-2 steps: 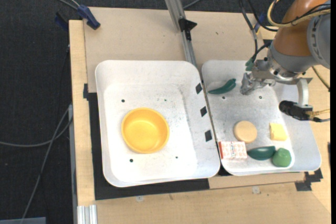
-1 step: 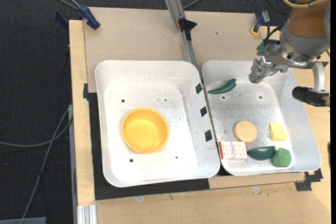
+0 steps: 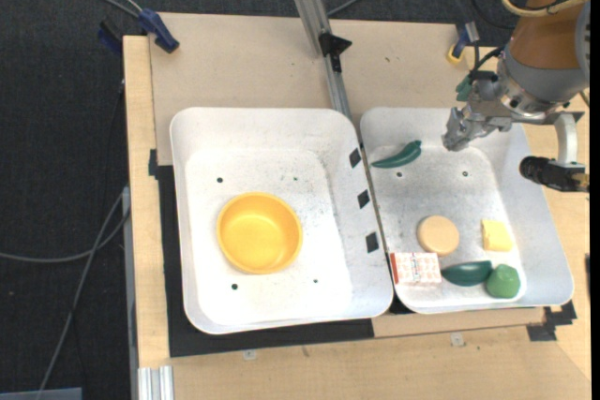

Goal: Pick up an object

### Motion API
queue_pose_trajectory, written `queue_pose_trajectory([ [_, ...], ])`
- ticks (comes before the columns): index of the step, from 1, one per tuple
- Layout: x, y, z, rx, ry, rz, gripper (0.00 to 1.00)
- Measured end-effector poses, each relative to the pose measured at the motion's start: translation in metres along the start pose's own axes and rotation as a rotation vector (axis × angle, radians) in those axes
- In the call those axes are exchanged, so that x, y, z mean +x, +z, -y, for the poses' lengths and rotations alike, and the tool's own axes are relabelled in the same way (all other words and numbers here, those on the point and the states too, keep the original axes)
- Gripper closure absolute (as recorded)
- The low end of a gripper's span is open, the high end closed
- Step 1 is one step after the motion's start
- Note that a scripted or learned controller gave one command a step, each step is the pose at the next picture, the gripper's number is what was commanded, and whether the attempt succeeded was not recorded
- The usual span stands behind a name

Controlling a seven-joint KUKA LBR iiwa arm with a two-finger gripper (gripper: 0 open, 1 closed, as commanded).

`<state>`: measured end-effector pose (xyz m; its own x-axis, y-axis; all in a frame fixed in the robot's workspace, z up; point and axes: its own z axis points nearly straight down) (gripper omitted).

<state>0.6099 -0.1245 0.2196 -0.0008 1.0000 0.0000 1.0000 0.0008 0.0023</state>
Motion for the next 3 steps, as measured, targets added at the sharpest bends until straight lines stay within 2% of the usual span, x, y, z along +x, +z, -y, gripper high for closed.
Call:
queue_pose_trajectory([
  [1, 0.047, 0.005, 0.015, 0.014, -0.004, -0.006, 1.00],
  [3, 0.163, -0.023, 0.055, 0.016, -0.006, -0.008, 1.00],
])
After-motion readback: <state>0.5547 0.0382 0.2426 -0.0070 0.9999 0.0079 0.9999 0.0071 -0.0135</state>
